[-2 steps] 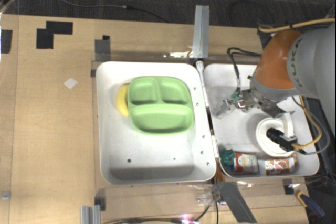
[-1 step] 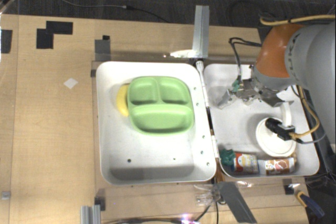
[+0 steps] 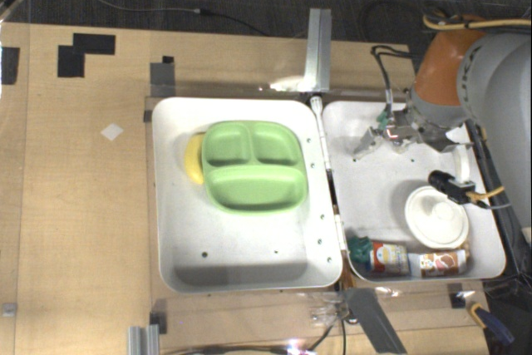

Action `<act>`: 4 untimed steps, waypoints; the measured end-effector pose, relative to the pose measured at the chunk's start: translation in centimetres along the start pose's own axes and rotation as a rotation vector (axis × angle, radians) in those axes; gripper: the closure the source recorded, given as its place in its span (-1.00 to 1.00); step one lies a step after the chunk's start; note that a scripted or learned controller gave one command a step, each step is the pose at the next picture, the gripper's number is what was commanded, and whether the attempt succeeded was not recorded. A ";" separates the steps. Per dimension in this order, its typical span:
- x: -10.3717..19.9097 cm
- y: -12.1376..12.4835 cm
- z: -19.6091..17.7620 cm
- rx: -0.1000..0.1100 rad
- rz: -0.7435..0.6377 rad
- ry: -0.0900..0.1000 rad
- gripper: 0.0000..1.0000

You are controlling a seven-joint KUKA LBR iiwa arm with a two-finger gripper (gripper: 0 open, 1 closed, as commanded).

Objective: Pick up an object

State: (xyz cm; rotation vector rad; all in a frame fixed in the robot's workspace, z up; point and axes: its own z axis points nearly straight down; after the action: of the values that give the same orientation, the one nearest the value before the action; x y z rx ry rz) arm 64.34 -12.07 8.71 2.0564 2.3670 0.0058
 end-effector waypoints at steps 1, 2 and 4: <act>-7.5 -0.5 -8.0 0.000 0.225 -0.002 -1.00; 2.2 0.1 -1.1 0.004 0.146 0.002 -1.00; -2.6 -0.8 -5.6 -0.001 -0.252 -0.001 -1.00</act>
State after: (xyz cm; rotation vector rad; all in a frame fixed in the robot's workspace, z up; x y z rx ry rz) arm 63.90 -14.77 14.31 1.7413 2.6057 0.0054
